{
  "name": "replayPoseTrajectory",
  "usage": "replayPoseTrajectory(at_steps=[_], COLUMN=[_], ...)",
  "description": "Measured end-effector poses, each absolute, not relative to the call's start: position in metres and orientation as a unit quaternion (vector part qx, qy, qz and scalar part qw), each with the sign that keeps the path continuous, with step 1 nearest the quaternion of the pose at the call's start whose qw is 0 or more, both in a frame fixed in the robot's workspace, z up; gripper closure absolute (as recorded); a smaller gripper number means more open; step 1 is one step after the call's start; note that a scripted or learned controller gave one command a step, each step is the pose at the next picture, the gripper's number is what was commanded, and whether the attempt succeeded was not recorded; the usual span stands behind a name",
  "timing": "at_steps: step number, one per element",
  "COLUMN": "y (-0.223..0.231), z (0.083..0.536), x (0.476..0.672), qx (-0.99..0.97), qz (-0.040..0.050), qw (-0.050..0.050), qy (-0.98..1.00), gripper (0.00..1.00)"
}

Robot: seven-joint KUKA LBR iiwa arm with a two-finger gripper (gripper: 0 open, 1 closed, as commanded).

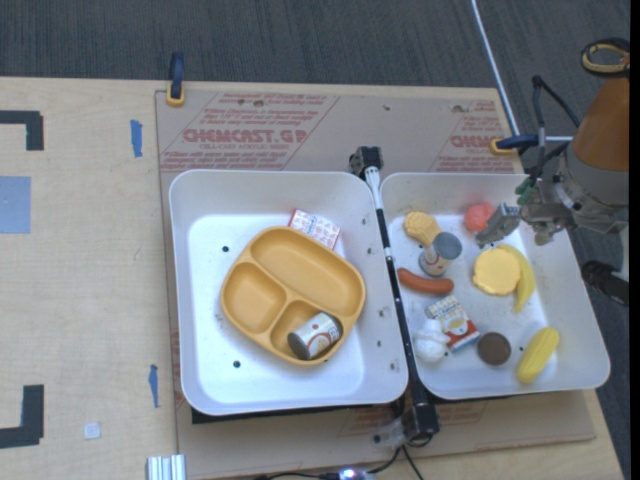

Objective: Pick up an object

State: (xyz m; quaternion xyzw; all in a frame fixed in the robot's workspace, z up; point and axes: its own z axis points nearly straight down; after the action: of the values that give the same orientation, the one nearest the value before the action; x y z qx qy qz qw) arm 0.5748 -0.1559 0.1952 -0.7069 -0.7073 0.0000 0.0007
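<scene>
In the camera view the grey arm comes in from the right, and its gripper (503, 222) hangs over the far part of the right bin (590, 353), a little inside that bin's far right corner; whether it is open or closed I cannot tell from this slant, and nothing can be seen held in it. The likely things to pick all lie in that bin. A red piece (479, 215) sits just beside the gripper toward the far edge, a yellow round piece (497, 271) and a banana (525, 283) lie touching each other near the middle, and a hot dog (426, 283), a small jar (435, 259) and an orange-yellow lump (421, 227) crowd the edge next to the left bin. A small carton (452, 320), a white piece (431, 346), a brown disc (493, 348) and a corn cob (537, 354) lie along the near edge. The left bin (190, 268) holds a yellow divided tray (300, 263) with a can (316, 335) lying in its near compartment and a small packet (318, 229) tucked at the tray's far side. As I judge it, the main risk is the crowding: a descent between the red piece and the yellow round piece could land on neither, or nudge one aside. The banana, touching its neighbour, could be dragged along or slip free.
</scene>
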Motion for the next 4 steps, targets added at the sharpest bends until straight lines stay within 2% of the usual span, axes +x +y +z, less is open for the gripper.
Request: replayPoseTrajectory(at_steps=[1, 2, 3, 4], y=[-0.140, -0.103, -0.097, -0.092], z=[0.120, 0.094, 0.092, 0.086], x=[0.571, 0.546, 0.539, 0.511], qx=[-0.707, -0.708, -0.708, -0.707], qz=[-0.0006, -0.0026, -0.0033, -0.0012], qw=[-0.002, -0.004, -0.006, -0.001], qy=[-0.707, -0.707, -0.706, -0.707], gripper=[0.00, 0.00, 0.00, 0.00])
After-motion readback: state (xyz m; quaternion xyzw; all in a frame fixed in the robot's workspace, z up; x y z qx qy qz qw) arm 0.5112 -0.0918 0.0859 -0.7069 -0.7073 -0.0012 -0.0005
